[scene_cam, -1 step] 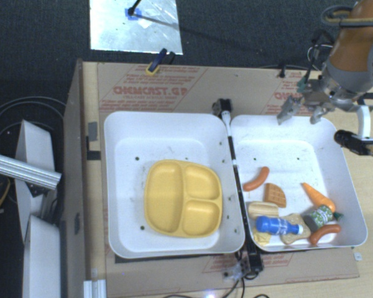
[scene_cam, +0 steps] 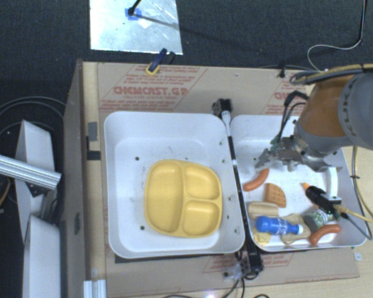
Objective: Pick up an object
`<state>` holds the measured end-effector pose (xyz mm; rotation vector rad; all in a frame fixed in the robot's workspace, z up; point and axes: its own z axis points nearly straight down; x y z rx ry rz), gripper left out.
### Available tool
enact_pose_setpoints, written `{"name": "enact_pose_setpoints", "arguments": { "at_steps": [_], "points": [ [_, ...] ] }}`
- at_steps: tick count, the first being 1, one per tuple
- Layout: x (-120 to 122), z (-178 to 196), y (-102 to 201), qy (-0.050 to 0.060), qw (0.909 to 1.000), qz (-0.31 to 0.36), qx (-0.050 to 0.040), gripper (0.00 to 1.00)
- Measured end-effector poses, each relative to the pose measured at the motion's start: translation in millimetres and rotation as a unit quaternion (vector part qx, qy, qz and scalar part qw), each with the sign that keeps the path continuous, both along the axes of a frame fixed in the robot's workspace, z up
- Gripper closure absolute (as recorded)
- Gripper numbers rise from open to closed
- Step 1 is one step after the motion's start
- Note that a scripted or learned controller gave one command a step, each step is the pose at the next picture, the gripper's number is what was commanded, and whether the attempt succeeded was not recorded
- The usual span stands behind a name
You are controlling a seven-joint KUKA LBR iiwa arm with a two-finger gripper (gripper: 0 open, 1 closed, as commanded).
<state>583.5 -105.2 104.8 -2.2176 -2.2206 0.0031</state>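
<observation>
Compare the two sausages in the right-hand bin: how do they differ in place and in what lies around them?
The upper sausage lies near the bin's left wall, just below the gripper, with bare floor around it; the lower sausage lies at the bin's front right corner, crowded against other items. The upper sausage sits beside the waffle; the lower sausage sits near the blue bottle. Both are orange-red, curved and lying flat.

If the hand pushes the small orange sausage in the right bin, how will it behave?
The small orange sausage looks rounded and smooth, so it will probably roll or slide. It seems light, probably a plastic toy. It lies on bare floor of the right white bin, so little would stop it.
</observation>
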Motion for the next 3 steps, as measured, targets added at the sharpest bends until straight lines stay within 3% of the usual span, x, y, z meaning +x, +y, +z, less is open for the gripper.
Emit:
{"name": "enact_pose_setpoints", "arguments": {
  "at_steps": [1,2,3],
  "points": [
    [-35,-21,19,-0.002,1.0,0.0,-0.0002,0.0],
    [-33,-10,19,-0.003,1.0,0.0,-0.0004,1.0],
    [-13,105,82,-0.004,1.0,0.001,-0.0001,1.0]
  ]
}}
